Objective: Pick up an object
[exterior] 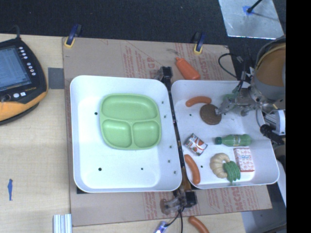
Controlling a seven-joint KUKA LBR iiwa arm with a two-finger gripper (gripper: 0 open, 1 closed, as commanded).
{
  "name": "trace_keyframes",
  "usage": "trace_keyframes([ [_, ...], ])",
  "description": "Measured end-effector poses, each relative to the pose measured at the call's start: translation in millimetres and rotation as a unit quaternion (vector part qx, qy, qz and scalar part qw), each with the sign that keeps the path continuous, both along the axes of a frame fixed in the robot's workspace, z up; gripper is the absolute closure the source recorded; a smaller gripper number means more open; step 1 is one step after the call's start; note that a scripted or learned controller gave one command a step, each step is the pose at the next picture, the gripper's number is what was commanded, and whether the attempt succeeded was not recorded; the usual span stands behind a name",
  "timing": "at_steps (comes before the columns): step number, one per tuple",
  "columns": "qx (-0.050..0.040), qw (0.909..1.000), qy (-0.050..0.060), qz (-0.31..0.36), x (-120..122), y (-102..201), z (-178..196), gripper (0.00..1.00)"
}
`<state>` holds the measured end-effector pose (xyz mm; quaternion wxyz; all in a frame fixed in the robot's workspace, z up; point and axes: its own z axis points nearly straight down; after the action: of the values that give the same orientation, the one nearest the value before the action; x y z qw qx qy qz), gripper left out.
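The jaws (224,108) hover beside a brown disc (210,114) in the right bin (272,176); their state I cannot tell.

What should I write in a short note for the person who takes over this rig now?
Gripper: low in the right bin, beside the brown round patty; nothing seen between its fingers.
Right bin also holds two sausages, a small can, a green bottle, a red-white packet.
Left bin: green divided plate.
Done: nothing lifted.
Left: grasp and lift one object.
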<state>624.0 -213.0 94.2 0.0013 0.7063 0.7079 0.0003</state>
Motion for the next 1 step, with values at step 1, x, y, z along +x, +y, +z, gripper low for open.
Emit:
trace_keyframes([
  [1,0.0005,1.0000,0.001,0.001,26.0,0.8,83.8,0.00],
])
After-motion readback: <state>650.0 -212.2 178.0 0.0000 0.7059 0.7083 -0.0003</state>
